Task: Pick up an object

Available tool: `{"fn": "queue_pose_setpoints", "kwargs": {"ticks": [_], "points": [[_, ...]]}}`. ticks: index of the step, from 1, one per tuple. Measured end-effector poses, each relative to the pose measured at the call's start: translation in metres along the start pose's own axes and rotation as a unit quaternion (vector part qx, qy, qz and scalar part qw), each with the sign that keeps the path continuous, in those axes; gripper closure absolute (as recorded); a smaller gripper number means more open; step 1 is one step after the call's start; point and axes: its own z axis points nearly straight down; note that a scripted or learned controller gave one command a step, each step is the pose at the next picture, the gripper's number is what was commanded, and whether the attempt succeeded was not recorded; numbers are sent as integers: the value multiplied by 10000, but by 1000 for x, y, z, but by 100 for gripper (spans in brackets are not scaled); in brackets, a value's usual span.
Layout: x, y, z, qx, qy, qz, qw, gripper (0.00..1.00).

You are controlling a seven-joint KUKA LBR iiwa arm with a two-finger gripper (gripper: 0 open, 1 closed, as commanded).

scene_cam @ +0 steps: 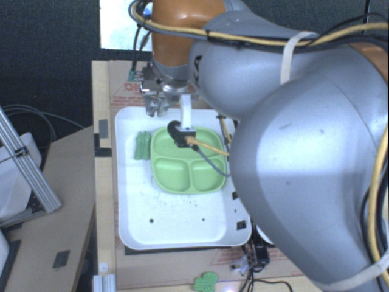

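Observation:
A light green divided plate (pixel 182 169) lies in the upper middle of the left white bin (pixel 176 227). Just left of the plate rests a small darker green ribbed piece (pixel 142 145). My gripper (pixel 156 107) hangs over the bin's far left corner, above and apart from both green things, with nothing seen in it. The grey arm with its orange band covers the right bin almost entirely.
The bin's near half is bare white floor with a few dark specks. A small green object (pixel 206 281) lies outside the bins by the bench's front edge. A metal frame (pixel 27 175) stands to the left of the bench.

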Motion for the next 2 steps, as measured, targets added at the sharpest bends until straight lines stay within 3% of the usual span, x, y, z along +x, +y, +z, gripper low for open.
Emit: {"fn": "queue_pose_setpoints", "kwargs": {"ticks": [1,2], "points": [[-3,3,-90,-95,15,6,10000,100],[-2,2,-85,-54,2,2,10000,0]]}}
